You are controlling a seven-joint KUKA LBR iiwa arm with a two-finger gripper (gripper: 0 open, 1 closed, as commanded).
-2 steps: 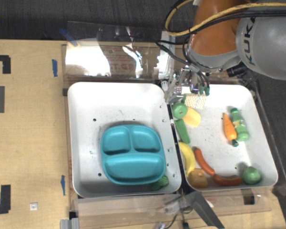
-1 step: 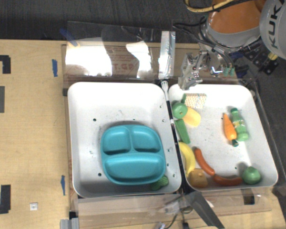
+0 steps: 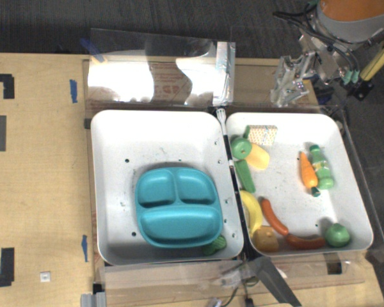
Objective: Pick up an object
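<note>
A robot arm's claw (image 3: 293, 85) hung above the counter, just beyond the far rim of the right bin (image 3: 288, 117); whether it was apart or together could not be told. Toy foods lay in that bin, including a carrot (image 3: 307, 169), a banana (image 3: 251, 211) and a green apple (image 3: 337, 235). The left bin (image 3: 115, 139) held a teal divided plate (image 3: 178, 205).

The pincer (image 3: 293, 85) hangs above the table beyond the right bin's (image 3: 352, 190) far rim, nothing between its fingers. That bin holds toy food, including a carrot (image 3: 307, 169) and a banana (image 3: 251, 210). The left bin (image 3: 115, 139) holds a teal divided tray (image 3: 178, 204).
</note>
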